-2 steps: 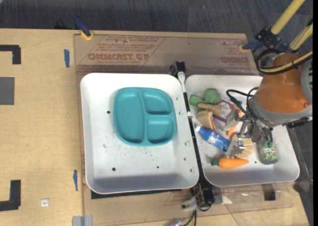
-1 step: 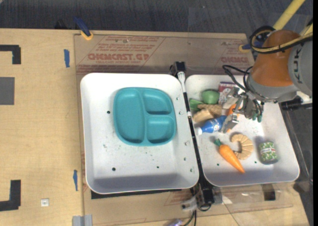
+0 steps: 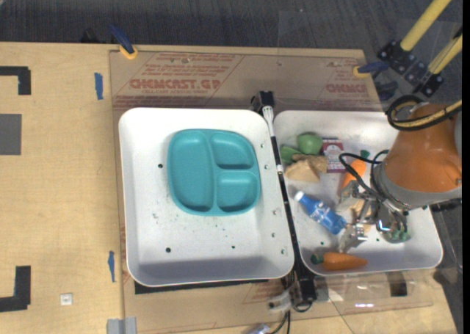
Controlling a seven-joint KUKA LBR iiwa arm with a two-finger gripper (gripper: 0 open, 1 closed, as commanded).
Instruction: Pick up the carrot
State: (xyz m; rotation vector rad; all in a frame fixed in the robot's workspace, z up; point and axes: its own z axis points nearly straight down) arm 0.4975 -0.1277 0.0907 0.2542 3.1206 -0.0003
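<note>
Orange carrot [image 3: 344, 259] lies below the tool [image 3: 358, 226].

Carrot [image 3: 344, 260] in right bin [image 3: 426, 255], perhaps.

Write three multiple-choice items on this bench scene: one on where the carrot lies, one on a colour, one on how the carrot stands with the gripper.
1. Where does the carrot lie?
A. On the teal tray
B. By the near rim of the right bin
C. On the cardboard outside the bins

2. What colour is the divided tray in the left bin?
A. Red
B. Teal
C. Yellow

3. How does the carrot stand with the gripper?
A. Lifted clear of the bin
B. Resting on the tray
C. Lying on the bin floor, just below the gripper

Key: 1 B, the carrot rests along that bin's front rim. 2 B, the tray is plainly teal. 3 C, the carrot lies flat under the gripper.
</note>
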